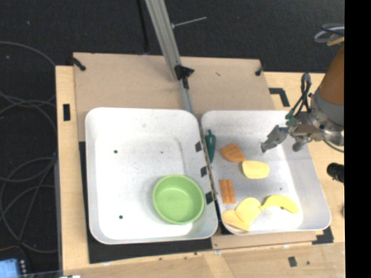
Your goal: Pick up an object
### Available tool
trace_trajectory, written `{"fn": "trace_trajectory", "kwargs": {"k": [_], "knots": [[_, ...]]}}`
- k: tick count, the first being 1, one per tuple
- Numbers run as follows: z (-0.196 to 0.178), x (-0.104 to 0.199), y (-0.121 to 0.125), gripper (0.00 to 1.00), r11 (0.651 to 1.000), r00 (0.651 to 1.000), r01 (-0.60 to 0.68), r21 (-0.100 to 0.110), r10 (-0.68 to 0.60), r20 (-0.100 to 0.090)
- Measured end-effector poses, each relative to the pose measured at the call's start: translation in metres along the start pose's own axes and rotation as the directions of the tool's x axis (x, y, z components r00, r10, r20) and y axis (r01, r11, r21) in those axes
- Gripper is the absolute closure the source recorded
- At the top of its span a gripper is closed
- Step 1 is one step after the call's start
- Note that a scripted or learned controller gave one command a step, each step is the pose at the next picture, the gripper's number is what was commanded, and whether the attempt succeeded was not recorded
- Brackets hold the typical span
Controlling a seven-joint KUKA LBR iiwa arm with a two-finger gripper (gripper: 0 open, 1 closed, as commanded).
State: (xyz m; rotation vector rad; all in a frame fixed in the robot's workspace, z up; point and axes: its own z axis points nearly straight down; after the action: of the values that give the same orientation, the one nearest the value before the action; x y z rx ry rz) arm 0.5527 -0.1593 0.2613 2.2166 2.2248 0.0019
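A green bowl point(178, 198) sat near in the left bin point(116, 132). In the right bin point(307, 178) lay an orange piece point(233, 153), an orange strip point(226, 191) and yellow pieces point(255, 169). The gripper point(284, 139) hung far right above that bin, jaws open, holding nothing.

Right bin point(301, 172): loose food pieces, flat
Orange chip point(233, 153), pale yellow round point(255, 169), orange stick point(226, 191), yellow pieces point(258, 208) near front.
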Motion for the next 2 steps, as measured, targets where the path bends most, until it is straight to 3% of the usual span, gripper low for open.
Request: {"fn": "trace_trajectory", "kwargs": {"k": [1, 2], "knots": [[0.000, 0.000, 0.000, 0.00, 1.000, 1.000, -0.001, 0.000, 0.001, 0.000], [0.042, -0.002, 0.002, 0.00, 1.000, 1.000, -0.005, 0.004, 0.005, 0.003]]}}
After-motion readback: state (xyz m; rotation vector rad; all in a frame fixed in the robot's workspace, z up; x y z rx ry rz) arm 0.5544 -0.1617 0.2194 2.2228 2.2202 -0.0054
